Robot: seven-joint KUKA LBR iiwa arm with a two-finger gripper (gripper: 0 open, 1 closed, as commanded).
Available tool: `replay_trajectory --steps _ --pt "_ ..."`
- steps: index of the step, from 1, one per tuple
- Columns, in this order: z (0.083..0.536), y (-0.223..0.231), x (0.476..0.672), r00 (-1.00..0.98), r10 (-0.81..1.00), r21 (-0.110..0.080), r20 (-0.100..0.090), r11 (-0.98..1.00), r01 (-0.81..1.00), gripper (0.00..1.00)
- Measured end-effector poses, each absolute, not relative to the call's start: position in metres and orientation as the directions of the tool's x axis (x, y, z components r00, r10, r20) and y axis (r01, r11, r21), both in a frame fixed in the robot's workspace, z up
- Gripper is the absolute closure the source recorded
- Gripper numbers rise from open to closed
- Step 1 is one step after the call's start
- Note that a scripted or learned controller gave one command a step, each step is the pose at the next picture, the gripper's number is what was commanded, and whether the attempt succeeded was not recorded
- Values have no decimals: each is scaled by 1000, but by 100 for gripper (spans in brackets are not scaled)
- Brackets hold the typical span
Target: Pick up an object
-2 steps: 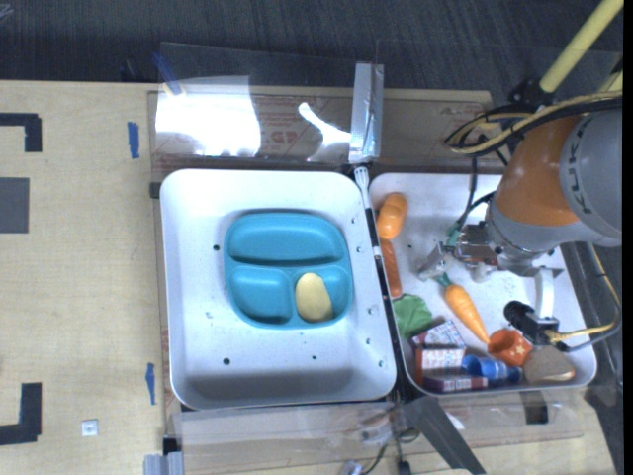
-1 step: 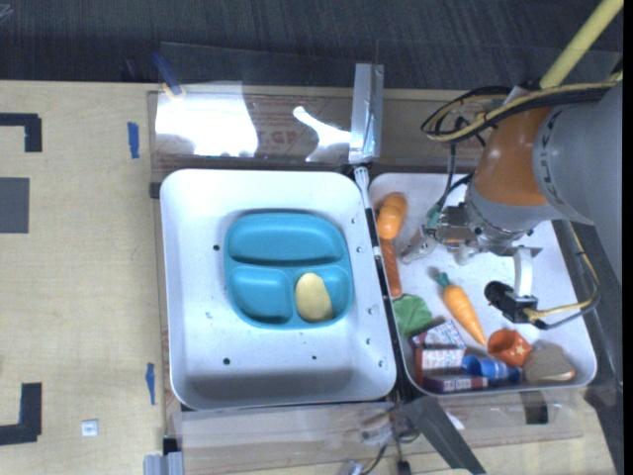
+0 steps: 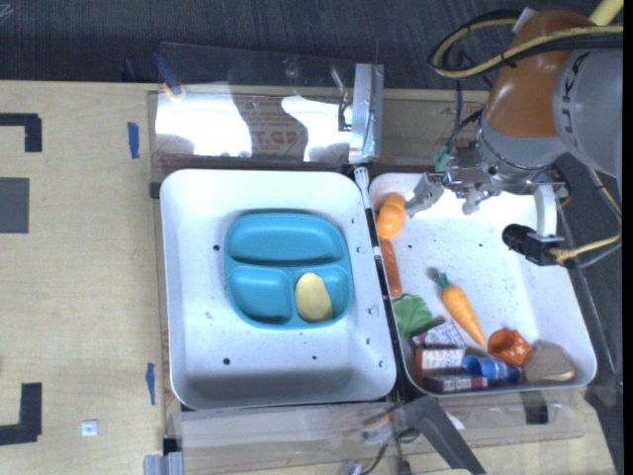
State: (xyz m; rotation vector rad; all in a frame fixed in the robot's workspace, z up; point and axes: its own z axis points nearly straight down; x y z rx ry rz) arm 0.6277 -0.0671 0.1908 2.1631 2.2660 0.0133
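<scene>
Arm in at the upper right, gripper [image 3: 449, 193] hanging over the far end of the right bin [image 3: 554, 265].

I see its two fingers spread apart with nothing between them, just bare white floor, so the hand is released. Left of it, an orange ball-like fruit [image 3: 391, 216] sits against the bin's left wall, a long orange piece [image 3: 392, 267] below that. Mid-bin lies a toy carrot [image 3: 459, 307] on a slant; the lower end is crowded with a green leafy thing [image 3: 412, 314], a red-orange piece [image 3: 508, 344], a tan lump [image 3: 549, 362] and small packets [image 3: 450, 356] whose labels I can't read. In the left bin [image 3: 188, 295], a blue divided tray [image 3: 282, 265] holds a yellow lemon-like fruit [image 3: 314, 297].
</scene>
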Motion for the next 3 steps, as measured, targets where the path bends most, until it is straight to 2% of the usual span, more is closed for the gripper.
replay_trajectory --steps 1,2,3 --pt "220 -89 574 -95 995 2 -1 95 995 0" --pt "228 -93 553 -174 985 0 1 174 985 0" --pt "195 -88 540 -296 955 -1 1 296 955 0"
